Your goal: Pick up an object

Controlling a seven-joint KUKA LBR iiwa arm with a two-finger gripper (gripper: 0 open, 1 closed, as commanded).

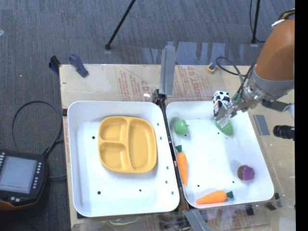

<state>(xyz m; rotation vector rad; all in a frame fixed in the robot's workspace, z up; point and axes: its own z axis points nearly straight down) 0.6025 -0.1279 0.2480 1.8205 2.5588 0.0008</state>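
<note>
My gripper (224, 114) hangs over the far right part of the right bin (211, 150). Directly under it, touching or nearly touching its tip, lies a light green object (226, 127). A black-and-white spotted toy (220, 98) sits just behind the gripper at the bin's far rim. Elsewhere in this bin are a green pear-like fruit (181, 126) near the left wall, an orange carrot (182, 165) along that wall, a second carrot (212, 197) at the near edge, and a purple object (245, 172) at the right.
The left bin (84, 177) holds a yellow divided plate (128, 143). A grey post (167, 73) rises behind the gap between the bins. A handheld pendant (19, 177) lies on the floor at the left. The right bin's middle floor is bare.
</note>
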